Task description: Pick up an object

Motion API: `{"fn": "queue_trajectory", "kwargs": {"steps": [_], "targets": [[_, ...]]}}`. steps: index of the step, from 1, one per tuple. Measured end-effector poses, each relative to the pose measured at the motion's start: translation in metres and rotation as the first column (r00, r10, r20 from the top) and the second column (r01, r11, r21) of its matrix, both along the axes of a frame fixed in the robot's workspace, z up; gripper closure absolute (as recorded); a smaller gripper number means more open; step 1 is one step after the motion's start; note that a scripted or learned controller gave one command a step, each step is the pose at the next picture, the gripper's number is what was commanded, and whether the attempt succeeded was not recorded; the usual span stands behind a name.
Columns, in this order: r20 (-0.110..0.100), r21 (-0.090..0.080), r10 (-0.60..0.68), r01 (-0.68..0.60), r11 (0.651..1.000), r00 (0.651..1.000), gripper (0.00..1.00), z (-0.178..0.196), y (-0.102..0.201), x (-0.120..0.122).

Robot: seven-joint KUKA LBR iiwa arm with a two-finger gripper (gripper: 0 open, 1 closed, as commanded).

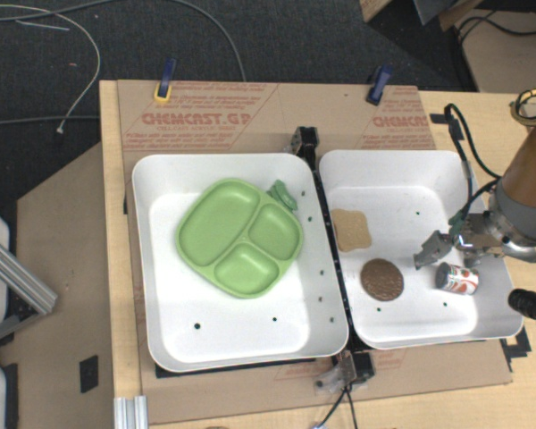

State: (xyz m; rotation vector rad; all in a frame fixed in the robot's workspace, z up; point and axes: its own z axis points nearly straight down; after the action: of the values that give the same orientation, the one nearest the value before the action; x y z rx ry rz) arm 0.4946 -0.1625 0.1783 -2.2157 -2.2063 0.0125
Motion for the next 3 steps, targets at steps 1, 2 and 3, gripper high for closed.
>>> {"fn": "queue_trajectory", "kwargs": {"steps": [1,2,3], "targets": [[0.014,-0.003,0.004,-0.004,1.0,1.0,0.0,0.007,0.0,0.003],[0.02,-0.004,0.005,-0.005,1.0,1.0,0.0,-0.05,0.003,0.008],[0.028,-0.006,0.003,-0.003,1.0,1.0,0.0,-0.091,0.003,0.013]]}}
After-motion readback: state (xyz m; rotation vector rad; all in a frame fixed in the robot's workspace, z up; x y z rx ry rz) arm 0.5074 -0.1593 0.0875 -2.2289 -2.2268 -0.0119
